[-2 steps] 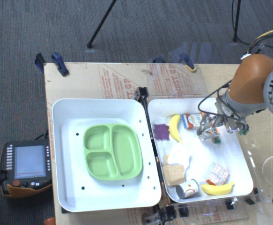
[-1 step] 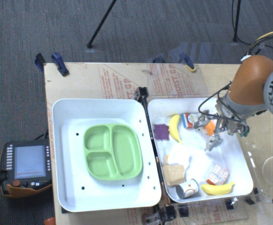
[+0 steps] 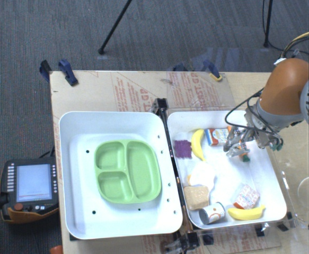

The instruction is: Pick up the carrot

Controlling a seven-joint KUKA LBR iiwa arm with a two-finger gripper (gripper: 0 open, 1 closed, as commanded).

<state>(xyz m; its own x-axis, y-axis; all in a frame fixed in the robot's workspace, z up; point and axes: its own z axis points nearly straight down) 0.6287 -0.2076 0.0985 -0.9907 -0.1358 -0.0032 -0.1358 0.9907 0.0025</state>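
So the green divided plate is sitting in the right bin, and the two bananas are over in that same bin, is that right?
Not quite. The camera view shows the green divided plate in the left bin, not the right one. The rest holds: both bananas, one near the purple item and one at the front corner, lie in the right bin.

Glossy green plastic tray (image 3: 127, 171) in a smooth white plastic bin (image 3: 73, 142).

Cardboard-topped bench (image 3: 196, 86) — 2 white bins side by side: left bin (image 3: 72, 194), right bin (image 3: 265, 184), blue clamps (image 3: 68, 72) at edge.
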